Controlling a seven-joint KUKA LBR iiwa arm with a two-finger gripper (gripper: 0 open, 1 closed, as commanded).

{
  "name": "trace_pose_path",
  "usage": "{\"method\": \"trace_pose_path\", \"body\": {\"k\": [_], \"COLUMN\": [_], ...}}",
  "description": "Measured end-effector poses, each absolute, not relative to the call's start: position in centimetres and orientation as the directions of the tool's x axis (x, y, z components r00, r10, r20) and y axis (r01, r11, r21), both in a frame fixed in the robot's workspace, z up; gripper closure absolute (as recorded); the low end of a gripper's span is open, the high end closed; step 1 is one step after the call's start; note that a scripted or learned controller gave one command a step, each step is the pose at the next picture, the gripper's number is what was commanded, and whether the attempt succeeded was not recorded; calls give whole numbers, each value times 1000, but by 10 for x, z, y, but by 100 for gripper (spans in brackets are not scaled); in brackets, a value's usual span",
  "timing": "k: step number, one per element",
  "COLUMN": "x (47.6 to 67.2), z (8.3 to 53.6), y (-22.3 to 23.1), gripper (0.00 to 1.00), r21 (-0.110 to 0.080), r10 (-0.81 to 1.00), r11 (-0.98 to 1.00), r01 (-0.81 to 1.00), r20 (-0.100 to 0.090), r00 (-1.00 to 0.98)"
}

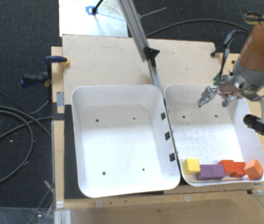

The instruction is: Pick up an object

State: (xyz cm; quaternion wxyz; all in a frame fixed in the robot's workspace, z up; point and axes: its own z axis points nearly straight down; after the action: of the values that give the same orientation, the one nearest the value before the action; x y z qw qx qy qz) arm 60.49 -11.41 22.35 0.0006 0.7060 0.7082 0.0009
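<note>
White, smooth plastic makes up both shallow bins, rounded at the corners, each floor marked with a few small dark dots. We note the left bin (122,139) and the right bin (206,129) sit side by side, rims touching along a seam fitted with small black clips. Beneath them the tabletop (103,59) is pale, matte board; dark carpet lies beyond, with black cables (5,125) looping at the left. A blue clamp (45,78) with a yellow tip grips the board's left edge, and a slanted metal strut (134,20) crosses from the top.

Blocks lie in a row against the right bin's near wall, all matte with soft edges: a yellow block (191,165), a purple block (211,171) touching it, a red-orange block (232,168), then an orange block (253,169) tilted in the corner.

We see the gripper (216,97) above the far part of the right bin, metallic, fingers parted a little with nothing between them, well apart from the blocks. Bare bin floor lies between gripper and blocks. The blocks' crowding against the near wall leaves little room on that side.
</note>
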Motion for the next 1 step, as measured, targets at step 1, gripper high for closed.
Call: {"method": "trace_pose_path", "body": {"k": [1], "x": [544], "z": [144], "y": [-113], "gripper": [0], "r21": [-9], "r10": [1000], "r11": [-1], "r01": [1000], "r20": [2], "r00": [1]}}
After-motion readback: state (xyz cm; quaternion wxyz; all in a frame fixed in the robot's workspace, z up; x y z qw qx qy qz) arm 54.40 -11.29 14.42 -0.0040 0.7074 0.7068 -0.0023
